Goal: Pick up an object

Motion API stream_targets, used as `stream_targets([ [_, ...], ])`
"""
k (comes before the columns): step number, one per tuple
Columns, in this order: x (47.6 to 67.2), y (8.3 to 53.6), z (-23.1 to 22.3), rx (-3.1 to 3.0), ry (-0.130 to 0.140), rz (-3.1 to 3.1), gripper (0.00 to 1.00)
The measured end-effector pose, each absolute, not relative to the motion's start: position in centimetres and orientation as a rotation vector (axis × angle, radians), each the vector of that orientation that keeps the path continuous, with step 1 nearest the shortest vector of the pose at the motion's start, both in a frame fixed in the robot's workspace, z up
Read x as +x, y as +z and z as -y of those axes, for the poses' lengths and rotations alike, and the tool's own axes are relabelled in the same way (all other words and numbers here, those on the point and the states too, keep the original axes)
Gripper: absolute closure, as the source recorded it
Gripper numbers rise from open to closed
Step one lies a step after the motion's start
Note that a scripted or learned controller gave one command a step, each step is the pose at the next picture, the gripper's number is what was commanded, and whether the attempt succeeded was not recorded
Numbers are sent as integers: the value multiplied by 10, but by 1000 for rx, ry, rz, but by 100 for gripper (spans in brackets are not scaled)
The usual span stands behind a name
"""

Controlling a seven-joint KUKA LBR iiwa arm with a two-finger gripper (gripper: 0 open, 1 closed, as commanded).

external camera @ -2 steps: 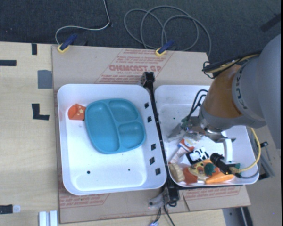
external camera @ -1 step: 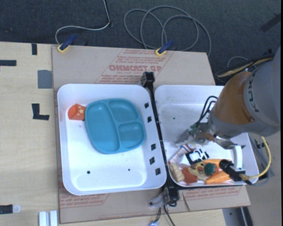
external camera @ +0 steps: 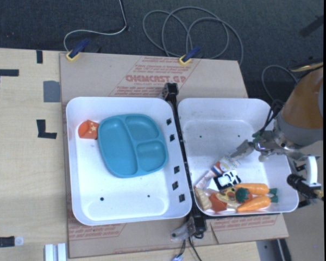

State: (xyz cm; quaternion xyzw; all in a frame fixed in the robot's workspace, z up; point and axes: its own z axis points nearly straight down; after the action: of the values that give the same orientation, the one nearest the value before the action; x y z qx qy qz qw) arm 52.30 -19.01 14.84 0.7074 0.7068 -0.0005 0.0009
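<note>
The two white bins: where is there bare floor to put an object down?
Left bin: bare floor in front of the blue divided plate, along the near wall. Right bin: bare far half, between the divider and the arm. Crowded: its near corner, with toy carrots and packets, and beside the small red item.

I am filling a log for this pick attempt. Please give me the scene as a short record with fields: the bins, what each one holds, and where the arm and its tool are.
left bin: blue divided plate; small red-orange item beside the plate's left edge
right bin: cluster in the near part: two toy carrots, a black-and-white item, other small pieces too blurred to name
arm: enters from the right, over the right bin's right side
tool: above the right bin, up and right of the cluster
held object: none visible
</note>
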Motion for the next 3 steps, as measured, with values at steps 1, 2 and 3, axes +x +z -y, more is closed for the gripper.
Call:
stream_targets([
  [1, 541, 122, 114, 2221, -2, -2226, 0],
  [2, 529, 90, 123, 2206, 13, -2209, 0],
  [3, 530, 102, 124, 2205, 16, -2206, 100],
])
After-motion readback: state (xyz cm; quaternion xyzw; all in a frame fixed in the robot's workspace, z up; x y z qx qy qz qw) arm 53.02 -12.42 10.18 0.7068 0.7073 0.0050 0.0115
